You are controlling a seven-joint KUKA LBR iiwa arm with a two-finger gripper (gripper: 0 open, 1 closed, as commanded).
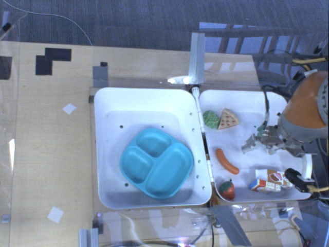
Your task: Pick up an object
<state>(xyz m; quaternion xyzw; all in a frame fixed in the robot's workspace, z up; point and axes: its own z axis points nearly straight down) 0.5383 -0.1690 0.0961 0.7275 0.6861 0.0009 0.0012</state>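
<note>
The right bin [241,99] holds a green round toy [210,119] and a pizza slice toy [227,120] near its back left. A hot dog [227,161] lies near the middle, a red tomato-like toy [226,189] sits at the front left corner, and a small carton [271,181] lies at the front right. My gripper [255,142] hangs over the middle of the right bin, right of the hot dog and apart from it. Nothing shows between its fingers.
The left bin [110,117] holds a blue divided plate [157,162]. A metal post [197,58] stands behind the seam between the bins. The arm's orange band [306,107] covers the right bin's right side. Wooden bench surface lies to the left.
</note>
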